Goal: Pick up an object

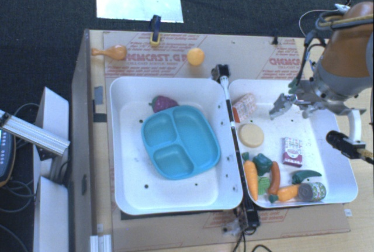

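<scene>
My gripper [281,107] hangs over the back of the right bin [342,154], open and with nothing between its fingers. To its left lies a pale wrapped pack [244,104]. In front of that sits a cream round disc [252,135]. A small red and white box [292,151] lies in front of the gripper, a little to the right. Along the bin's front edge are an orange carrot [250,179], a green toy [262,161], a dark green pepper [305,175] and a small can [316,191].
The left bin [125,145] holds a blue divided plate [180,141] and a purple object [165,103] behind it. On the cardboard behind the bins are an orange ball [196,57] and an orange spoon-like toy [111,53]. A black clip [221,73] sits where the bins meet.
</scene>
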You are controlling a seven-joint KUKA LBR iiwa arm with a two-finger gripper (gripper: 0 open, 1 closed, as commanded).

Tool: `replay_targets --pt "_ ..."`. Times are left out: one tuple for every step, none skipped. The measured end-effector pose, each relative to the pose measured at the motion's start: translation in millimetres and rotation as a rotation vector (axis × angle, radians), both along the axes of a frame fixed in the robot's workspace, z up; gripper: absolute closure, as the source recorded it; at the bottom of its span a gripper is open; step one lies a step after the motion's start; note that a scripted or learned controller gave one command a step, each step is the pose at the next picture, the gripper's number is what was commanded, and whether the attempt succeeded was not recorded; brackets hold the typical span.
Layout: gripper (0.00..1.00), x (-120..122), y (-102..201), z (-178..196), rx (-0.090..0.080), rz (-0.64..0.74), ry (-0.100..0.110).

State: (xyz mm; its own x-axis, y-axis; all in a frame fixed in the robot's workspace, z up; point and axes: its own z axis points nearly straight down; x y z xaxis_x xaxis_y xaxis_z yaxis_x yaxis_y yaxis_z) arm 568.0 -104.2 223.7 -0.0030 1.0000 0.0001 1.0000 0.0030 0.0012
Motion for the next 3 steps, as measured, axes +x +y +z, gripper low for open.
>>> replay_targets --pt "0.00 -64.7 -62.7 -69.3 -0.001 -0.004 0.002" --pt "0.00 -81.3 -40.4 -105.1 0.000 -0.002 0.000" --pt "1.00 -79.9 -40.6 -94.3 0.000 -0.001 -0.003"
